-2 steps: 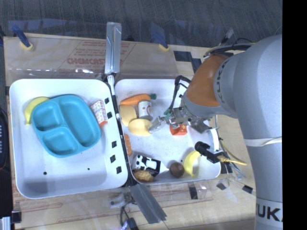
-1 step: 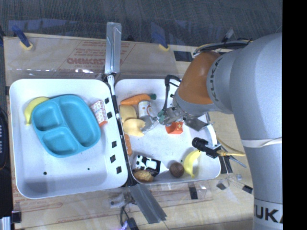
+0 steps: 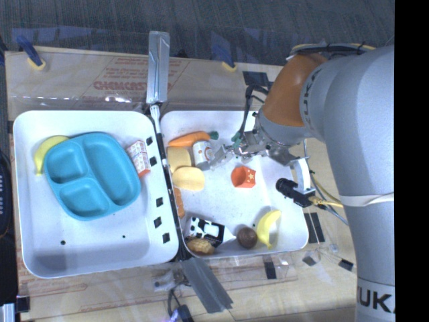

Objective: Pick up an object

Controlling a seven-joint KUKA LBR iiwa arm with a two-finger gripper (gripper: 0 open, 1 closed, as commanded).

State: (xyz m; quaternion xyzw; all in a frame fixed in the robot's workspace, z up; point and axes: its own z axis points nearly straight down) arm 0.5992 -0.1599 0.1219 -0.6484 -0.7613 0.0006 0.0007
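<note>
Currently the approach step is in hand. Nearest, a banana lies at the right bin front edge; beyond it, the pincer hovers low beside a white cup, whether spread or closed cannot be told. Next: descend and close on one object.

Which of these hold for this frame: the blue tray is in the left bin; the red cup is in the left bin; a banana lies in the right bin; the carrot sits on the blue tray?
1. The blue tray lies in the left bin. True.
2. The red cup is in the left bin. False: it is in the right bin.
3. A banana lies in the right bin. True.
4. The carrot sits on the blue tray. False: it is in the right bin.
</note>
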